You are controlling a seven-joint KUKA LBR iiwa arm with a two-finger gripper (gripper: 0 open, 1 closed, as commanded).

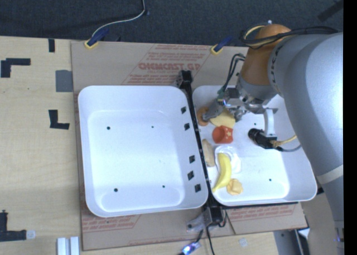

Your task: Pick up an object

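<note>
Looks like the grab is still in the approach stage. The grey KUKA arm with the orange band point(262, 64) comes in from the upper right of the frame and has its two-finger gripper point(226, 106) down low over the back-left corner of the right-hand shallow white bin point(290, 184). Whether anything is clamped, or how wide the tool is set, I honestly can't tell: the wrist hardware blocks that spot.

Right under and just beside the tool there's a pale yellow wedge-shaped piece point(223, 120) with a brownish bit point(203, 115) next to it, so that's my guess for the target. A small red rounded object point(222, 134) sits just below those, toward frame centre. Further down are a yellow banana point(223, 171) lying on a white round thing point(231, 158), a beige stick-like piece point(208, 153) along the bin wall, and an orange-yellow lump point(234, 187).

Next move, I reckon: settle squarely over one item, close, then lift straight up. The clutter is tight, so nudging a neighbour seems likely.
</note>
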